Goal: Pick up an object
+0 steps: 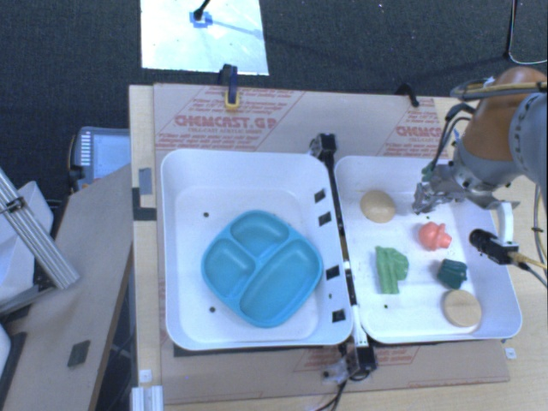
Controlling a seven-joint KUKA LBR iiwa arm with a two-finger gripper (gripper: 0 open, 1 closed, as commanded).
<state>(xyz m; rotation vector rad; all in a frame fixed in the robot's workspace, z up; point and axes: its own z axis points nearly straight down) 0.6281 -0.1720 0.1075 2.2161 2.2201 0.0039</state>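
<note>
Gripper low over right bin, between beige round piece and pink toy — I can't tell fingers' state, nothing visibly held. Pickables clustered here; blue divided plate alone in left bin.

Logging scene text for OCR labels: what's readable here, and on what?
"CHEMCAST GP": red print on the board under the bins, left part.
The same red print repeats on the board's right part, cut off by the arm.
Fine red lines beside it: too small to read.
</note>
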